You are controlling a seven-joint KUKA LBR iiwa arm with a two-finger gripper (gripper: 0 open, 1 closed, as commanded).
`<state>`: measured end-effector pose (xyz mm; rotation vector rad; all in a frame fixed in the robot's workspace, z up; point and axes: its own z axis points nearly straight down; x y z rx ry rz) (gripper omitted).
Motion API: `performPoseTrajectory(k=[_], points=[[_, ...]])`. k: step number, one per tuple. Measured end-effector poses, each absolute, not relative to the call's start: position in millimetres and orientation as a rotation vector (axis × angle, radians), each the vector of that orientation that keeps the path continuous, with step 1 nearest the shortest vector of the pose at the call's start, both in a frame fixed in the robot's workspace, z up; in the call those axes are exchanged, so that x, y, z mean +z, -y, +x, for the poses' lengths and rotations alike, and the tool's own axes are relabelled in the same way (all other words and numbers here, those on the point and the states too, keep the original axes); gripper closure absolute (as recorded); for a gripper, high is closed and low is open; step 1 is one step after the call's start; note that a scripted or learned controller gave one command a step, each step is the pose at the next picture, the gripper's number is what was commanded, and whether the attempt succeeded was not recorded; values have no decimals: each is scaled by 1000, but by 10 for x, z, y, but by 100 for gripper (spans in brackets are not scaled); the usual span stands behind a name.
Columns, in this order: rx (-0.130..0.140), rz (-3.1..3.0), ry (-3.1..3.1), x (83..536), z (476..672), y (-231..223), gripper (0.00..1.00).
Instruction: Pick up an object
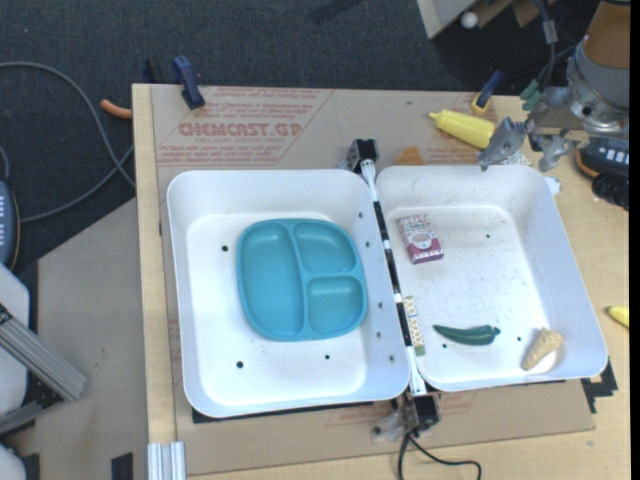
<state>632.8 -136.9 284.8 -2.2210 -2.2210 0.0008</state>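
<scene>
The right bin (560, 228) holds a small pink and maroon box (420, 238) near its back left. A dark green pepper (466, 334) lies at the front, with a tan piece of bread (542, 349) in the front right corner. A teal divided plate (300, 278) lies in the left bin (200, 218). My gripper (527, 148) hangs over the back rim of the right bin, well behind all these objects. It is open, with nothing between its fingers.
A yellow bottle-shaped toy (462, 126) lies on the bench behind the right bin, just left of the gripper. A small yellow piece (620, 315) sits off the bin's right side. Blue clamps (187, 81) hold the board's back edge.
</scene>
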Motion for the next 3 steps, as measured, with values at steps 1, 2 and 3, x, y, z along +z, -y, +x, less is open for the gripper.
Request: performPoseTrajectory(k=[1,2,3], points=[[2,-2219,2221,1728,6342,934,0],[3,-2220,2219,1022,6295,923,0],[-15,-2225,2226,900,6212,964,0]])
